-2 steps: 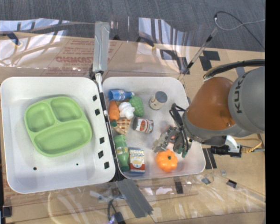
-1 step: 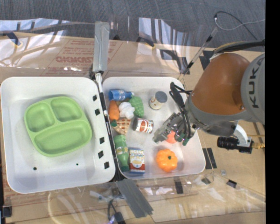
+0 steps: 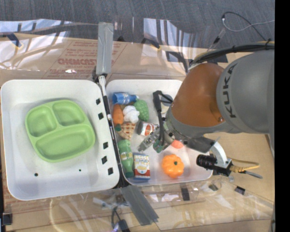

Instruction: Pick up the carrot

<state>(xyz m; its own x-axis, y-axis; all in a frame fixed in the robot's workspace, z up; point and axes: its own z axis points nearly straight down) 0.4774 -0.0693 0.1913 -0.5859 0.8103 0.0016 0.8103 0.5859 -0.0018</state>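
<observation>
Holding toys, right bin (image 3: 193,179); carrot (image 3: 117,115) inside; left bin (image 3: 9,129) holds green tray (image 3: 60,129)

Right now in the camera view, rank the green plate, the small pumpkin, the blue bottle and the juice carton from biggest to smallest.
1. Green plate, by far the largest.
2. Small pumpkin and juice carton: they look about alike, so no ranking between them.
3. Blue bottle, slightly smaller, though partly hidden among the other toys.

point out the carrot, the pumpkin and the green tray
carrot (image 3: 118,115), camera view, its orange body.
pumpkin (image 3: 172,165), camera view, its top.
green tray (image 3: 61,129), camera view, the divider between its compartments.
</observation>
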